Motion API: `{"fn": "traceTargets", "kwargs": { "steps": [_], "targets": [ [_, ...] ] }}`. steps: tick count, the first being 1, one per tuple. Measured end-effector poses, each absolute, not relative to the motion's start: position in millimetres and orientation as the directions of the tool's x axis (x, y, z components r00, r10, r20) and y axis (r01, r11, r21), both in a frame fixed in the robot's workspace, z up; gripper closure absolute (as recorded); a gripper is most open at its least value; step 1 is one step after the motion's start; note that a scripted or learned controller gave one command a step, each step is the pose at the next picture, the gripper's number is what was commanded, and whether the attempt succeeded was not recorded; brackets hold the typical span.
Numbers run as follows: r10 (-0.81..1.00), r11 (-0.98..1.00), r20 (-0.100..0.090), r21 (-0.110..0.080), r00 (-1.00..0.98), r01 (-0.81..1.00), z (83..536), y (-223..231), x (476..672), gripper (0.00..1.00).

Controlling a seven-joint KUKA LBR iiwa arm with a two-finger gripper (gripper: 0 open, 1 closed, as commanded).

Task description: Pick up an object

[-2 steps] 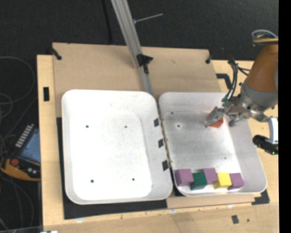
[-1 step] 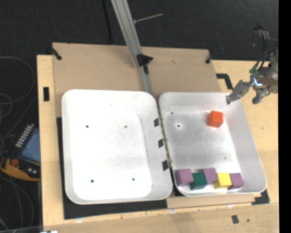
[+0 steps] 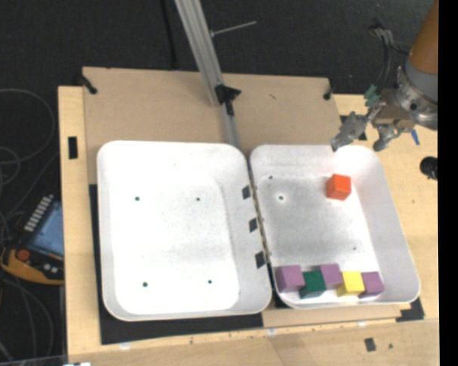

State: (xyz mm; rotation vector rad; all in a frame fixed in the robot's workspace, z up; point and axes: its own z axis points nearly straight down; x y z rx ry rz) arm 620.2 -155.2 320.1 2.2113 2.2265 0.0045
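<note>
An orange cube (image 3: 338, 187) lies in the upper part of the right bin (image 3: 382, 204). Along that bin's near wall sits a row of small blocks: a purple block (image 3: 290, 277), a green block (image 3: 313, 283), another purple block (image 3: 330, 274), a yellow block (image 3: 354, 282) and a purple block (image 3: 372, 282). My gripper (image 3: 363, 137) hangs above the far right corner of the right bin, up and right of the orange cube. Its two fingers stand apart, open, with nothing between them.
The left bin (image 3: 114, 204) lies beside the right one, joined by small black clips (image 3: 253, 225). A slanted metal pole (image 3: 202, 48) rises behind the bins. Cables and a handheld pendant (image 3: 38, 239) lie left of the bench.
</note>
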Motion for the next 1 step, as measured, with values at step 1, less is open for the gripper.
{"fn": "traceTargets", "kwargs": {
  "steps": [1],
  "targets": [
    [1.0,-0.001,-0.001,-0.006,0.001,1.0,145.6,-191.2,608.0,0.0]
  ]
}}
